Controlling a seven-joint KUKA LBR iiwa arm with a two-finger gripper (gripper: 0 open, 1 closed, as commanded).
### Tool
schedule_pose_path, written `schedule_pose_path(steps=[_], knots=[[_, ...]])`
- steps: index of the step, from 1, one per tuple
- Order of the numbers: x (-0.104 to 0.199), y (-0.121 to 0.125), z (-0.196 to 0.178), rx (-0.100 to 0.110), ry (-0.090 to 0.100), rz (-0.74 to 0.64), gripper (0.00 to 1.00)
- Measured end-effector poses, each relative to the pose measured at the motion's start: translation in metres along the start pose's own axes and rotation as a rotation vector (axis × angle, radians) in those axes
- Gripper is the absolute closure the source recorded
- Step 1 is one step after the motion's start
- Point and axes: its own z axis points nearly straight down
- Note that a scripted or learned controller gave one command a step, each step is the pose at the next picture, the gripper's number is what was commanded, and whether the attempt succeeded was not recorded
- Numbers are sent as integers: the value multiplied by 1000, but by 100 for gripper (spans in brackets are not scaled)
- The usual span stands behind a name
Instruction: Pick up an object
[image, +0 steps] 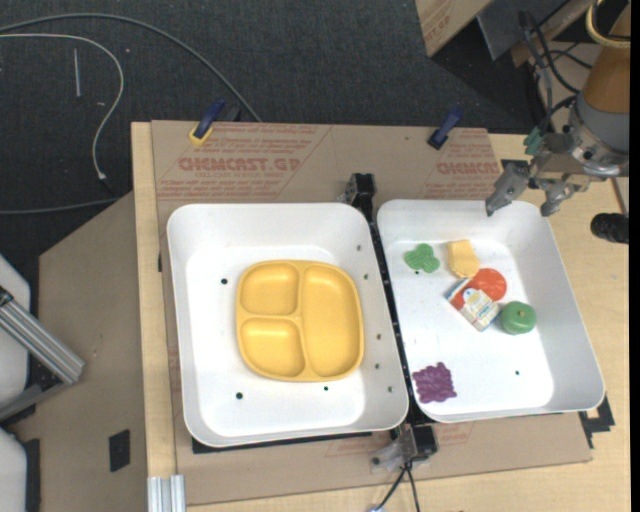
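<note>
tool (523, 200) over right bin's (570, 300) far edge, fingers apart, nothing between them; yellow divided plate (299, 320) in left bin (200, 300).

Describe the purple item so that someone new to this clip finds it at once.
Look in the right bin, then its near-left corner. The purple grape cluster lies alone there, apart from the heap of green, yellow and red items further back, and it is the scene's one purple thing.

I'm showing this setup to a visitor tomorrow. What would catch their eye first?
Probably the yellow divided plate, alone in the middle of the left bin. Next, the colourful cluster in the right bin: green pieces, a yellow block, a red-and-white packet and purple grapes. The open gripper hovers at that bin's far edge.
</note>
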Motion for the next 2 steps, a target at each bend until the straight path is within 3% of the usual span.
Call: schedule_pose_path(steps=[1,2], knots=[[1,2,-9,-14,-3,-3,0],[-5,-4,48,-10,-2,-2,0]])
